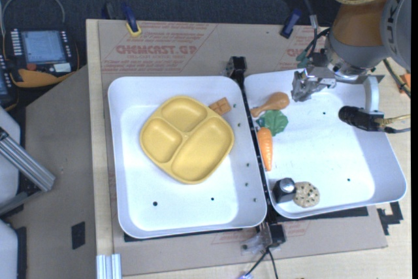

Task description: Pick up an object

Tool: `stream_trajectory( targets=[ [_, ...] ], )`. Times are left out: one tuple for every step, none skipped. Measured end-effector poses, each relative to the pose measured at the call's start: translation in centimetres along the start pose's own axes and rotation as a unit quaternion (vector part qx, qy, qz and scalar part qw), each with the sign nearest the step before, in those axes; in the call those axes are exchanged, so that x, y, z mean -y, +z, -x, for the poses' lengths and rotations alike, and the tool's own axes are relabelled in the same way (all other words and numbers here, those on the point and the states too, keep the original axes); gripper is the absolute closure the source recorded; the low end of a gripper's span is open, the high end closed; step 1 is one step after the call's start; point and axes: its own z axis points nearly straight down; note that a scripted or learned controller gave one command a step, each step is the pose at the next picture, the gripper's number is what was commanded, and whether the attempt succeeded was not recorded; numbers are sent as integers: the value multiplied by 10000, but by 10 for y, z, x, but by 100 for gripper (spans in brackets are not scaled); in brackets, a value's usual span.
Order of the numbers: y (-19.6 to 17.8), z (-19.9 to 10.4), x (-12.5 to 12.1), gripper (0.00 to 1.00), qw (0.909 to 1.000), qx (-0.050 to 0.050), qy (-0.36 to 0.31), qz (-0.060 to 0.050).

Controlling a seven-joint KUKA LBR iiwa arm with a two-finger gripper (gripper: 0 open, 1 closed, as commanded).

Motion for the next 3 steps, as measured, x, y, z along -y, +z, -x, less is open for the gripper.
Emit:
stream_trajectory(
  targets=[
    [7,-50,20,100,10000,1,3,-3],
    [2,-109,41,100,10000,0,-5,-3],
    [-16,-157,60,100,10000,5,3,6]
  ],
)
